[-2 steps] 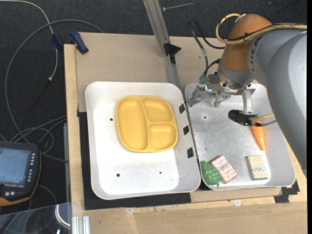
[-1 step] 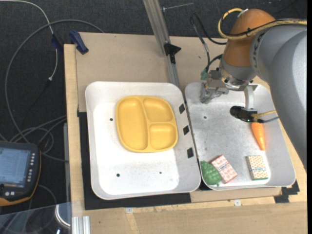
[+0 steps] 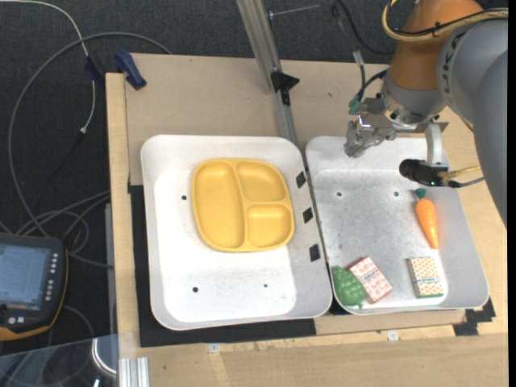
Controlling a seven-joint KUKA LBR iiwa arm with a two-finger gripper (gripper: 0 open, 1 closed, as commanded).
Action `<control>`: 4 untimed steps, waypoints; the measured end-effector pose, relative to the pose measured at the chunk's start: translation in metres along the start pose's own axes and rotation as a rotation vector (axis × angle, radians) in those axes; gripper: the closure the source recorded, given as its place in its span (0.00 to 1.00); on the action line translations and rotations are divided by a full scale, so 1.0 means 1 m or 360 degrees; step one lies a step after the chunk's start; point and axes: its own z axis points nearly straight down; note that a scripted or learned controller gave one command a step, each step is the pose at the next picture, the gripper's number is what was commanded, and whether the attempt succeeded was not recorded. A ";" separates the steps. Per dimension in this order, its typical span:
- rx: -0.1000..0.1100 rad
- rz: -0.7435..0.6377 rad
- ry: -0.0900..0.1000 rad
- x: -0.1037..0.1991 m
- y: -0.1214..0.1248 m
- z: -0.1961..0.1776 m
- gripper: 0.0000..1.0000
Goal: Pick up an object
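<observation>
Nearest me, the green toy [image 3: 347, 287] and two small cartons [image 3: 371, 279] lay along the right bin's [image 3: 367, 220] front edge. My pick was the carrot [image 3: 427, 221] by the right wall: light, rigid, slick; grip mid-body. My hand [image 3: 361, 139] hovered at the far rim; finger gap unclear.

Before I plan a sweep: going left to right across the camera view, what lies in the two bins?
Yellow divided tray → green toy → pink patterned box → green-edged box, with the carrot above it at the same position.
</observation>
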 end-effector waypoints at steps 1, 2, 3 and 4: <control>-0.0004 -0.0001 -0.0001 -0.008 0.001 -0.060 1.00; 0.0003 -0.0002 0.0001 -0.007 0.002 -0.075 1.00; 0.0013 -0.0008 0.0006 0.042 -0.010 -0.082 1.00; 0.0017 -0.0011 0.0007 0.105 -0.022 -0.076 1.00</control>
